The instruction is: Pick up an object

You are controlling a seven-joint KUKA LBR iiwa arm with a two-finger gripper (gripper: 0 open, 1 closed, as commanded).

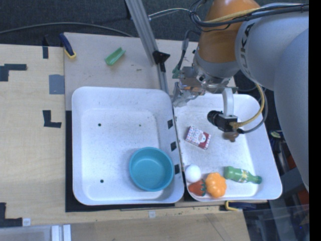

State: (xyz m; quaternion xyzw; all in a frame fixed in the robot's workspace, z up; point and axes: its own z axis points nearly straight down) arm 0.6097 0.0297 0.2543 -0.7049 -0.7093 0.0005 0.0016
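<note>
My gripper (181, 95) hangs over the far left corner of the right bin (261, 149), near the wall between the two bins. Below it in that bin lies a small red and white box (197, 137). Along the bin's near edge sit a white ball (193, 172), a red piece (197, 188), an orange pepper (216, 185) and a green bottle (242, 175) on its side. A blue bowl (150, 168) stands in the near right part of the left bin (95, 134). I see nothing held at the gripper.
A slanted metal pole (144, 29) crosses just left of the gripper. A black hose fitting (223, 120) hangs from the arm over the right bin. On the bench behind the bins lie a green block (115, 56) and a blue and yellow clamp (67, 46).
</note>
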